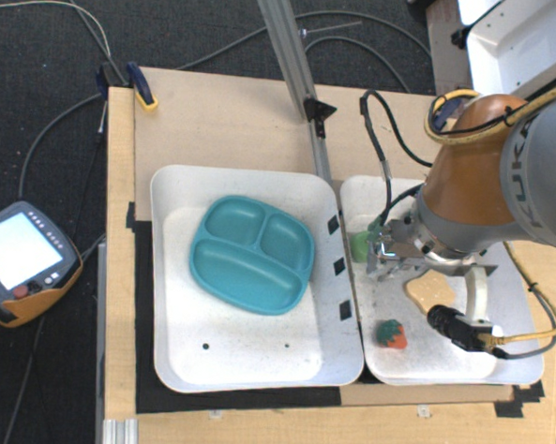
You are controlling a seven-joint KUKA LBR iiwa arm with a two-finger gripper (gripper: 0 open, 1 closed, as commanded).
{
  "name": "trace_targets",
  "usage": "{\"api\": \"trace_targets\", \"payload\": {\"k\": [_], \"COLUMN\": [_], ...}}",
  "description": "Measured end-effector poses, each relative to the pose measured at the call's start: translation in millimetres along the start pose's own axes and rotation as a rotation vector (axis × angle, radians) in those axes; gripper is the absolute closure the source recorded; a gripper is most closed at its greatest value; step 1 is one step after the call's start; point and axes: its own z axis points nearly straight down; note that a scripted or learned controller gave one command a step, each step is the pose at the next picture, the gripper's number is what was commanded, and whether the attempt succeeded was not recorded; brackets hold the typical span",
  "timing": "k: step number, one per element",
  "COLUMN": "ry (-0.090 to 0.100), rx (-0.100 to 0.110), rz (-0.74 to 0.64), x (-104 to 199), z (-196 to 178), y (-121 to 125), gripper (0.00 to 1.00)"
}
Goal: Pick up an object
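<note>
**A:** Where is the gripper (381, 253)?

**B:** Low over the right bin (508, 371), close to that bin's left wall and about midway between its far and near ends. The arm (473, 181), orange band and grey body, hangs right above it. I cannot tell whether the gripper is wide or narrow, and nothing shows as held.

**A:** What lies closest?

**B:** A small green object (359, 245), just left of the gripper and against the bin's left wall. I cannot tell whether the two touch. It looks a little longer from far to near than from left to right, but it is small and blurred, so I cannot tell its ends apart.

**A:** And further out?

**B:** A flat tan piece (426, 291) lies just to the gripper's near right, with its right part hidden under the robot. What shows of it runs roughly left to right. Nearer still is a red-and-green toy (390, 334), apart from both, green on its far side and red on its near side.

**A:** Anything in the way?

**B:** The bin wall stands right beside the green object. Past it, the left bin (171, 351) holds a teal plate (252, 254) with three compartments, the two small ones on its far side. A metal pole (290, 58) slants over the far worktop (228, 119) towards the gap between the bins. A blue-and-yellow clamp (141, 86) sits at the worktop's far left corner. A handheld pendant (17, 261) lies off the worktop to the left.
</note>
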Motion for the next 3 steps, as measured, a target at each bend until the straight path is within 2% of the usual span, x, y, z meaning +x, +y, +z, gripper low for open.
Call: {"api": "trace_targets", "payload": {"k": [2,3], "ry": [-0.001,-0.001], "rx": [0.000,-0.001], "rz": [0.001,0.004], "x": [100,98], "z": [2,2], "y": [-18,-18], "gripper": [1.00,0.00]}}
